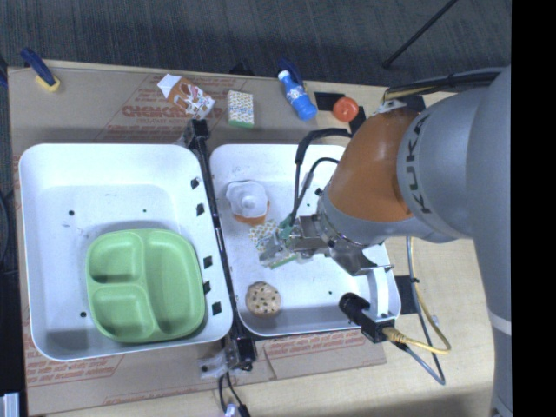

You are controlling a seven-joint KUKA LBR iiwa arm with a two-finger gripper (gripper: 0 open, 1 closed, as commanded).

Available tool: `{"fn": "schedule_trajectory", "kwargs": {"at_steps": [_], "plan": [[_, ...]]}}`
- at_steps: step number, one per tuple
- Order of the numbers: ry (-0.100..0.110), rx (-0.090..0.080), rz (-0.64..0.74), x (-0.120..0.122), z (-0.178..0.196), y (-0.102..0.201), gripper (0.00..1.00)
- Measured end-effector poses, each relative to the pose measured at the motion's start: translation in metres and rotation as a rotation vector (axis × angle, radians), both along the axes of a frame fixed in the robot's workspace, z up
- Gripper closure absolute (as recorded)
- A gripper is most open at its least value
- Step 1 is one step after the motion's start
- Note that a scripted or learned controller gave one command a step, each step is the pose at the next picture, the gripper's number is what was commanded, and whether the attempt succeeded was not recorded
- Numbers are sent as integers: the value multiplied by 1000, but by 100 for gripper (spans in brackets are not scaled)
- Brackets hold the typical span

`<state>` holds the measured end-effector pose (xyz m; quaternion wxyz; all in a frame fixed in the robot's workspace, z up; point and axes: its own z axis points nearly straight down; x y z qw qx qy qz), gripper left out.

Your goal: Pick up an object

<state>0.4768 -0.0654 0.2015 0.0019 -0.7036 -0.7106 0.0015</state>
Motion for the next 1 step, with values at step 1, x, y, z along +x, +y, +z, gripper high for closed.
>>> {"fn": "schedule_trajectory", "kwargs": {"at_steps": [1], "plan": [[-5,0,-4,0,18,14,100]]}}
